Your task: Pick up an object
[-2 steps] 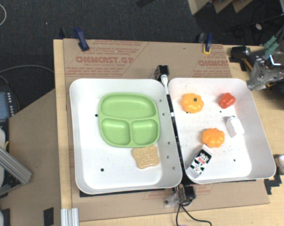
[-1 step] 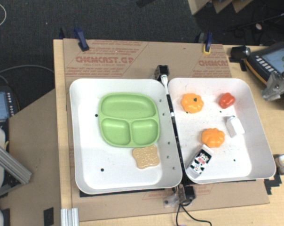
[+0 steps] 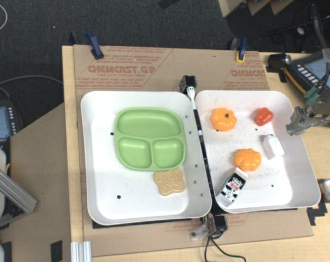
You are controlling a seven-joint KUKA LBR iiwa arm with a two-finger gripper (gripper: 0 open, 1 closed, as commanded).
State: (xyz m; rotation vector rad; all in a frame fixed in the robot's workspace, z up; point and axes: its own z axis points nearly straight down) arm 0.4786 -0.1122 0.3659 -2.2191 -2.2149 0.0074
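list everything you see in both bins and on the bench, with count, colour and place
divided plate: 1, light green, left bin
toast slice: 1, tan, left bin, just below the plate
small pumpkins: 2, orange, right bin, one upper left, the other centre
pepper: 1, red, right bin, upper right
small block: 1, white-grey, right bin, right of centre
cow-patterned carton: 1, white and black, right bin, bottom left
bins: 2, white, side by side
clamps: 2, blue and yellow, top edge of the bench
hand: 1, grey, over the right bin's right rim
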